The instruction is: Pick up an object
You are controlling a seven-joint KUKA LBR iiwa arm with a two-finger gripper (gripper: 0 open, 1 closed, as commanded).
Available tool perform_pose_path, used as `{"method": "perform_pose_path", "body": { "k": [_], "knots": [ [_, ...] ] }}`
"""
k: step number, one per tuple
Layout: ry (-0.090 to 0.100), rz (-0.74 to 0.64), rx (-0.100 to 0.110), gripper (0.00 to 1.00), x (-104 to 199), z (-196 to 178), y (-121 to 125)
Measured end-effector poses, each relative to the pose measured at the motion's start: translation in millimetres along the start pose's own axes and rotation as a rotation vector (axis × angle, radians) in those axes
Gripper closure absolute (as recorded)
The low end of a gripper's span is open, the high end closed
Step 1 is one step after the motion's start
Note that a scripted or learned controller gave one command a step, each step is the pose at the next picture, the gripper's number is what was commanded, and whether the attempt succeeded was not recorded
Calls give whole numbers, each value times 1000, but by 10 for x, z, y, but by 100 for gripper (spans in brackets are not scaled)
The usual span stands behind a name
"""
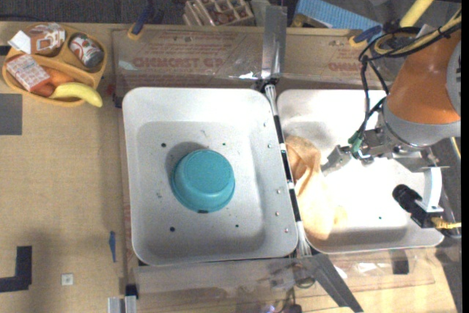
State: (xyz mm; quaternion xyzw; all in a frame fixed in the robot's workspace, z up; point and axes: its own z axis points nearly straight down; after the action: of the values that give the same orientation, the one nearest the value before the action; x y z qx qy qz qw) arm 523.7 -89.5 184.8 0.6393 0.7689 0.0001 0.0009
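Above 2 white bins, arm [429, 88] reaching in from the right.

In the left bin [146, 113]: 1 teal bowl [204, 179], upside down near the middle. In the right bin [366, 231]: crumpled tan cloth [311, 187] against the left wall, just beside the divider. Gripper [344, 155] over the right bin, close to the cloth's right edge, nothing seen between its fingers; spread or pressed together, cannot tell. Far left on the bench: yellow tray [51, 70] with a banana [77, 92] and packets.
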Motion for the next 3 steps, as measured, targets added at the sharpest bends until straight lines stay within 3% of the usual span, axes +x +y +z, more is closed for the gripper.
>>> {"method": "perform_pose_path", "body": {
  "k": [1, 2, 3],
  "knots": [
    [-2, -250, -3, 0, -648, 156, 172],
    [-1, -192, -2, 0, -305, 816, 745],
    [-1, -60, -2, 0, -421, 983, 1386]
  ]
}}
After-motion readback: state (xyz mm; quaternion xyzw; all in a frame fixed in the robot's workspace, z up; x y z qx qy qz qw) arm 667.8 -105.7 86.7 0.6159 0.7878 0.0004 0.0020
